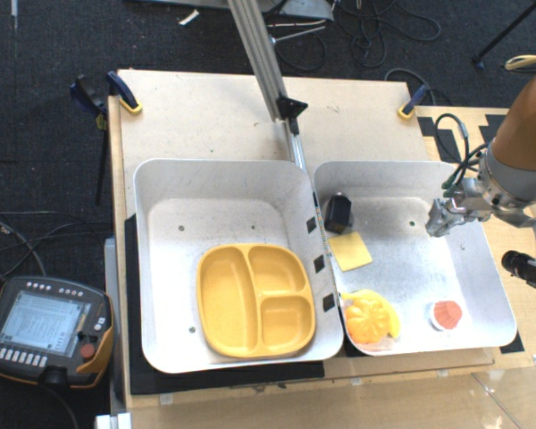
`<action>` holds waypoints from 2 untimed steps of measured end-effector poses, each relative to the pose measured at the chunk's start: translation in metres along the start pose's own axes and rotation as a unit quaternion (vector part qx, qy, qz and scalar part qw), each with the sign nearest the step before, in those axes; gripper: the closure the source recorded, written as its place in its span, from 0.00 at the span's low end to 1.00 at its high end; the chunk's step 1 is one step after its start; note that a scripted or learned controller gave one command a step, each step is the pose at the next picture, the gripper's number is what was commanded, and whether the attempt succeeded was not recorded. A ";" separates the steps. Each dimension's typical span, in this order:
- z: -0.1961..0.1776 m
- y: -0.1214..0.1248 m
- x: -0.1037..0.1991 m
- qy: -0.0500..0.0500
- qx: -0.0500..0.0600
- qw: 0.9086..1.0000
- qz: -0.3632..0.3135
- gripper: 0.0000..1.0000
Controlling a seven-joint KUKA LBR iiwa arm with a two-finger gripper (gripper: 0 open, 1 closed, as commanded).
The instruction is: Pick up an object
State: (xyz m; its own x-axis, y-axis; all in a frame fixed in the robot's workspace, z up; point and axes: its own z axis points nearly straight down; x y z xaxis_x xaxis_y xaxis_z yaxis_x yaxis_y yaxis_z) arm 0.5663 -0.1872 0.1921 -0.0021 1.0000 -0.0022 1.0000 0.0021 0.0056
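The right bin [402, 186] holds a small black block [339, 212] near its left wall, a flat yellow square [351, 251] just below it, an orange-yellow pumpkin-like toy [370, 318] at the front left, and a small red and white disc [447, 314] at the front right. My gripper [439, 221] hangs over the right bin's upper right part, apart from all of these, with nothing seen in it.
A yellow three-compartment plate [255, 299] lies in the left bin [161, 204]. A slanted metal pole [261, 47] rises from the divider between the bins. Clamps [125, 96] sit at the bench's back corners. A teach pendant [40, 329] lies on the floor at left.
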 end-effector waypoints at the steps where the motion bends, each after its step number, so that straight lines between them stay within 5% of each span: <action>1: -0.052 0.007 -0.009 0.000 0.000 1.000 0.000 1.00; 2: -0.041 -0.005 0.040 0.002 0.004 1.000 -0.002 1.00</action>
State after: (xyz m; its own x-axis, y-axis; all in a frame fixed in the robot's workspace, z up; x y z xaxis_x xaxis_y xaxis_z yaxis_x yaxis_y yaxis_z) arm 0.5610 -0.1469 0.2332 -0.0063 1.0000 0.0012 1.0000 0.0063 -0.0015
